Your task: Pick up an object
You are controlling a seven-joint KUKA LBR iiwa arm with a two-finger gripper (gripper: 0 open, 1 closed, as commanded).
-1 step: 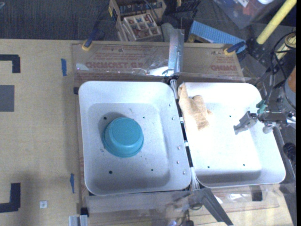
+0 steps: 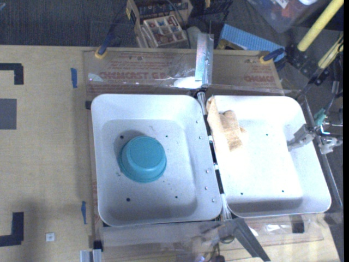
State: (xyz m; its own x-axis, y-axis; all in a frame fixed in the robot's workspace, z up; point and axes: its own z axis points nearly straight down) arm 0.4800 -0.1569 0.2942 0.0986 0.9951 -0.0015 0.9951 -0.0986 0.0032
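Note:
A teal round bowl point(image 2: 143, 158) lies upside down in the left white bin point(image 2: 109, 111), slightly left of the bin's middle. A tan, rough-surfaced block point(image 2: 229, 130), like a sponge or a piece of bread, rests in the right white bin point(image 2: 283, 190), against its left wall near the back.
A thin metal divider point(image 2: 203, 64) stands behind the seam between the bins. A grey metal bracket point(image 2: 311, 134) juts over the right bin's right rim. Boxes and clutter point(image 2: 161, 21) lie beyond the bench's back edge. A wooden tabletop point(image 2: 43, 162) extends to the left.

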